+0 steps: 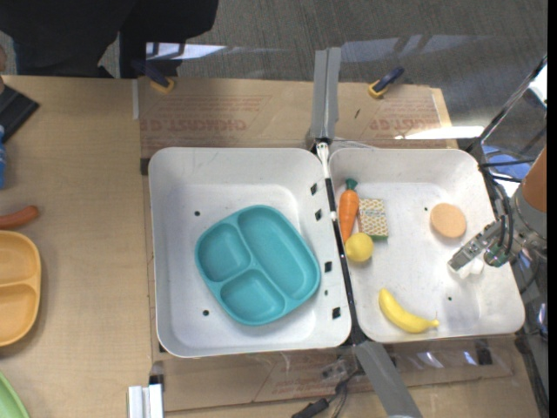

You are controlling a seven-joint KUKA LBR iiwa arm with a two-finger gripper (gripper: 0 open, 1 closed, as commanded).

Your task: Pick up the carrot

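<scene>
The carrot (348, 212), orange with a green top, lies against the left wall of the right bin (409, 171), pointing toward the near side. My gripper (475, 255) hovers at the right side of that bin, well to the right of the carrot and just below an orange disc. Nothing shows between its fingers (464, 257).
Beside the carrot lie a yellow lemon (359, 247) and a patterned square block (373, 218). An orange disc (449, 220) and a banana (404, 313) also rest in the right bin. A teal divided plate (256, 264) sits in the left bin (174, 233).
</scene>
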